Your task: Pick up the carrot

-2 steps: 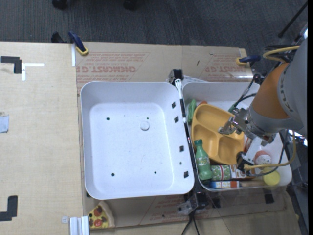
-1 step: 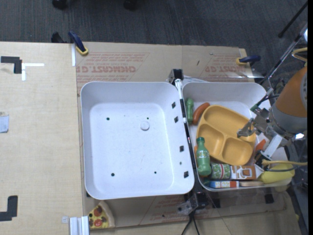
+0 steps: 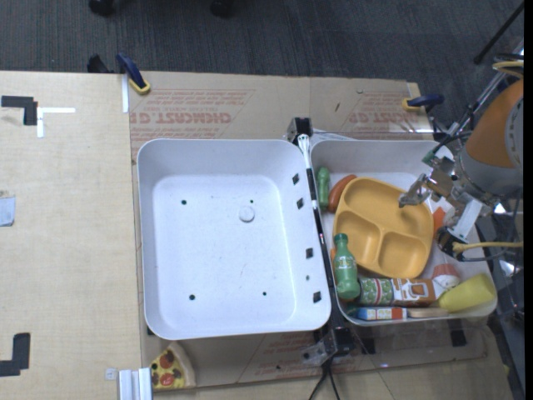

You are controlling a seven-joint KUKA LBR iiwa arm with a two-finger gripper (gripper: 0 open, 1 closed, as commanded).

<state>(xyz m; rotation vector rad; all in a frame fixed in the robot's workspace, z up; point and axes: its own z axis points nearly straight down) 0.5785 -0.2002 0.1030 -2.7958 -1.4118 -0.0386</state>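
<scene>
claw (image 3: pixel 414 195): over the yellow divided tray's (image 3: pixel 387 240) 1 o'clock rim, right bin (image 3: pixel 372 151); open or closed, cannot tell | carrot (image 3: pixel 339 189): orange, at tray's 11 o'clock, part under its rim, beside a green item (image 3: pixel 323 184) | green bottle (image 3: pixel 345 267): tray's 8 o'clock | left bin (image 3: pixel 221 236): 9 o'clock of the right one

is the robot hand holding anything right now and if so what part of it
Nothing visible is held. The hand hovers over the yellow tray's upper right rim.

yellow divided tray (image 3: pixel 386 238), green bottle (image 3: pixel 345 267), lemon (image 3: pixel 469 293) — right bin (image 3: pixel 366 149)
</scene>
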